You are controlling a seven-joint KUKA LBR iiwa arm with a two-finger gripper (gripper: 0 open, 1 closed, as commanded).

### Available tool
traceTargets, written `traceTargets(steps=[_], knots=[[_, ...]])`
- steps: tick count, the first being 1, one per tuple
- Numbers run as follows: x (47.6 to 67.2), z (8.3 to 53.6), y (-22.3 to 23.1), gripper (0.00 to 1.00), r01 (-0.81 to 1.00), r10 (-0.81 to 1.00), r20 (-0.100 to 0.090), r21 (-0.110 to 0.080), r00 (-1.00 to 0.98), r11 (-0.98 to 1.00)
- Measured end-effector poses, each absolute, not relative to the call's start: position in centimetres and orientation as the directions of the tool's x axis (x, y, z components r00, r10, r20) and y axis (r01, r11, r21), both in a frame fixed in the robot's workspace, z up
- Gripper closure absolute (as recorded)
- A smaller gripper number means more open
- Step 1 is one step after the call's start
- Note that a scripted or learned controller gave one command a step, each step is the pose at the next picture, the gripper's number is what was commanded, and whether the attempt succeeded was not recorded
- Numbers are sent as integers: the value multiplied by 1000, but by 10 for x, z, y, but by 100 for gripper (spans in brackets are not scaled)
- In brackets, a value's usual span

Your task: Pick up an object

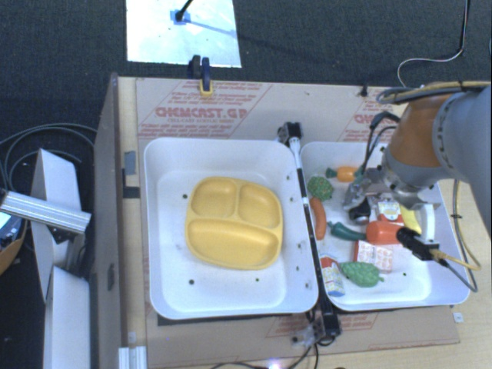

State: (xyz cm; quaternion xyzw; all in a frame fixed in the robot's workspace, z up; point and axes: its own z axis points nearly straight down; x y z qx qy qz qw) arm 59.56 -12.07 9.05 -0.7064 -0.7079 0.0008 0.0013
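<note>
My gripper [358,199] reaches down into the right bin [430,283] among a heap of toy food. Around it lie a green broccoli piece [319,187], an orange carrot [318,217], a dark green pepper-like piece [345,231], an orange-red block [383,231], a yellow piece [411,220] and a small orange item [345,173]. A green leafy toy [360,274] and a small packet [331,275] rest near the bin's front. The arm hides the gripper's tips.
The left bin [165,283] holds a yellow divided tray [233,223]. A black clip [290,133] sits at the back where the bins meet. Cables run off the arm at the right [453,264].
</note>
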Motion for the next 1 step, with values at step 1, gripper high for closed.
traceTargets(steps=[1], knots=[[617,183,-44,100,1000,1000,1,2,-5,5]])
